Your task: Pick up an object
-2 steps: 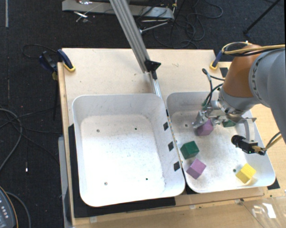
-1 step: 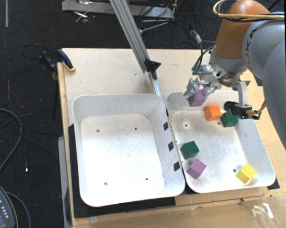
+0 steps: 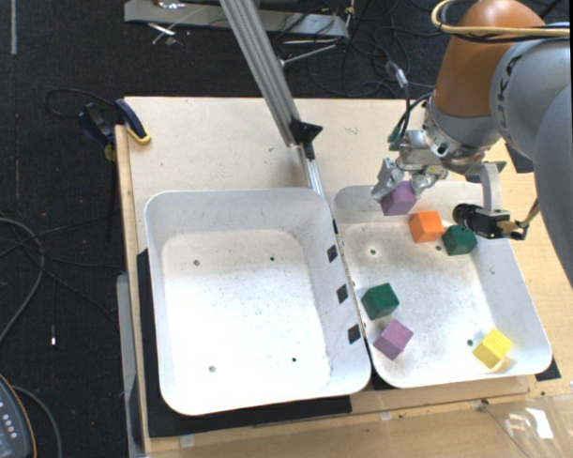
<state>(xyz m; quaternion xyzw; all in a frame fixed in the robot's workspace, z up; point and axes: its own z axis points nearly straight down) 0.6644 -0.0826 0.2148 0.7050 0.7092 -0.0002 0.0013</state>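
While the jaws (image 3: 399,193) pinch a purple block (image 3: 398,202), black carpet (image 3: 46,53) surrounds the wooden bench (image 3: 218,141).

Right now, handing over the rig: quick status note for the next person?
Gripper: at the back of the right bin, down over a purple block; whether it grips the block is unclear.
In that bin too: orange block, dark green block, green block, second purple block, yellow block.
Done: nothing confirmed lifted.
Left: confirm the grip, lift.
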